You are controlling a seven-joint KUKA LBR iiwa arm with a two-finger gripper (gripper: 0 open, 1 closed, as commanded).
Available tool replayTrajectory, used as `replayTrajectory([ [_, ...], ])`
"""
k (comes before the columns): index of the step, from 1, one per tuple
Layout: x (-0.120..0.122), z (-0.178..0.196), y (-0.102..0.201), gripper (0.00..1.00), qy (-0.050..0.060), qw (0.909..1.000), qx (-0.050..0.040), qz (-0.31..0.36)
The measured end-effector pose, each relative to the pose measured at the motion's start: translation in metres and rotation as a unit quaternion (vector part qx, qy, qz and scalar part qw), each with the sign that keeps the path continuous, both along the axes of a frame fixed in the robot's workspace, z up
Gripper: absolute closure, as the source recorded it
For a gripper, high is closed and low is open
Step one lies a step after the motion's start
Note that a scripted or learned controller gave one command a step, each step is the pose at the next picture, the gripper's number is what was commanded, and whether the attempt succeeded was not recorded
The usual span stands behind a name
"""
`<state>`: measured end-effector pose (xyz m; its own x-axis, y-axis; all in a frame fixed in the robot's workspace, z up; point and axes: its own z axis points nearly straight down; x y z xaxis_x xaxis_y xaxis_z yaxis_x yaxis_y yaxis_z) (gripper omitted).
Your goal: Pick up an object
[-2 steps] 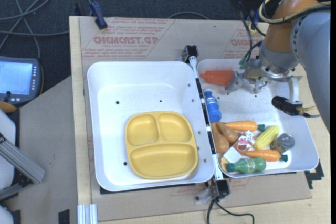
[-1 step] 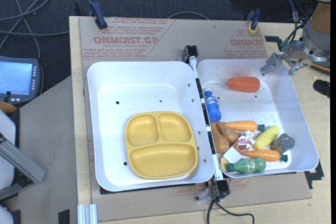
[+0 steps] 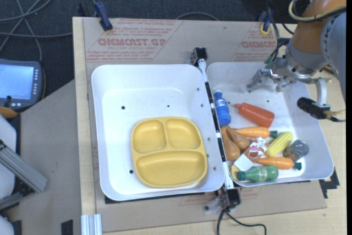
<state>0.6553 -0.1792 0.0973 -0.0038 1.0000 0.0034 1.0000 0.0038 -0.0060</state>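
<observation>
The jaws (image 3: 269,81) look spread and bare, though they are small and hard to read, above the right bin (image 3: 242,71), whose near end holds a blue bottle (image 3: 221,109), carrot (image 3: 253,132), corn (image 3: 279,143) and green bottle (image 3: 258,174), while the left bin (image 3: 110,85) holds a yellow tray (image 3: 168,151).

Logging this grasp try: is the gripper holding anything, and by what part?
Nothing is held. The gripper is open over a bare stretch of the right bin, apart from the red bottle and the other toys.

bench (image 3: 143,41): brown board, red print | left bin (image 3: 110,96) and right bin (image 3: 319,146) on it, side by side, touching
</observation>
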Motion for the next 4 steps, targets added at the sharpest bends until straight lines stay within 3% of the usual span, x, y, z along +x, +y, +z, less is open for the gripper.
replayTrajectory([
  [1,-0.065,-0.014,0.011,0.00,0.000,1.0000,-0.0005,-0.003],
  [2,-0.105,-0.013,0.059,0.00,-0.001,1.0000,-0.0005,-0.001],
  [3,-0.101,-0.001,0.056,1.00,-0.006,1.0000,-0.0023,-0.002],
  [4,-0.102,-0.002,0.056,0.00,-0.005,1.0000,-0.0021,-0.002],
])
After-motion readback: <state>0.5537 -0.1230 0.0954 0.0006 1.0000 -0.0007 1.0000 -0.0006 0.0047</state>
